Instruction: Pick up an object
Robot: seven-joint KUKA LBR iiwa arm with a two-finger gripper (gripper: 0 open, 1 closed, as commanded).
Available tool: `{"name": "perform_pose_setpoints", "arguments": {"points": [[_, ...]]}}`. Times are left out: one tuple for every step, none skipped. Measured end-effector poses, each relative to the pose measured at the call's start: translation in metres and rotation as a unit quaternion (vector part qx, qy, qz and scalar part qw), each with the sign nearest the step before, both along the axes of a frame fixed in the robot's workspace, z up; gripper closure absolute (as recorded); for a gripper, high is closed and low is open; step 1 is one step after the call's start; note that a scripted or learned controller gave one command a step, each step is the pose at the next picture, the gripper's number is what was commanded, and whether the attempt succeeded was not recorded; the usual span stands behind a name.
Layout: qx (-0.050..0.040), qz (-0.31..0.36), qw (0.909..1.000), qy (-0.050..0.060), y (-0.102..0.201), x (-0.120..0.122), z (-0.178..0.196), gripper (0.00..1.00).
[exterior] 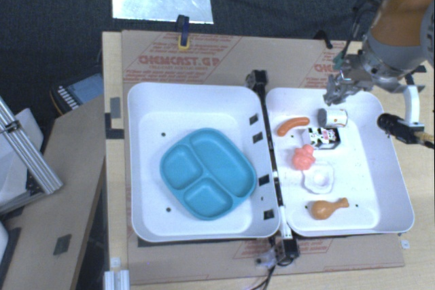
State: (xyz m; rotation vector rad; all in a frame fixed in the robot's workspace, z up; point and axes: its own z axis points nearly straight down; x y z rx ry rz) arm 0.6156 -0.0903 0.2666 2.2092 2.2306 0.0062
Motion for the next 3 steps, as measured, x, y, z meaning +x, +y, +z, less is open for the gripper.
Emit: {"name": "perform_pose_setpoints", "arguments": {"points": [[0.0004,0.0,1.0,0.001,0.057,0.016,-0.018,1.0],[0.0006,0.0,1.0,0.002,0.113,0.027,-0.035,1.0],[0.0006,0.0,1.0,0.001,0.164,0.046,-0.044,1.0]]}}
